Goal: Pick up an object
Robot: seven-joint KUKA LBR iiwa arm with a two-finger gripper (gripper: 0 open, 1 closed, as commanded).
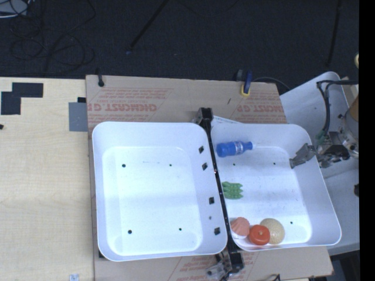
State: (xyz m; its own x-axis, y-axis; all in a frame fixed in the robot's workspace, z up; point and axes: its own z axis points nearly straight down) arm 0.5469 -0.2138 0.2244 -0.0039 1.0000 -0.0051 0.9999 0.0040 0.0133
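The right bin (319, 215) holds a blue bottle (234, 148) lying on its side near the back left corner. A small green object (232, 190) lies by the bin's left wall. At the front, a pink piece (239, 226), a red round object (259, 235) and a beige round object (273, 229) are bunched together. My gripper (301, 156) hangs over the right bin's right rim, well to the right of the bottle, with nothing visibly in it.
The left bin (99, 157) sits beside the right one, with a black divider (214, 180) between them. Both rest on a cardboard sheet (152, 101). A blue and yellow clamp (246, 82) grips the cardboard's back edge. Cables (323, 107) run near the arm.
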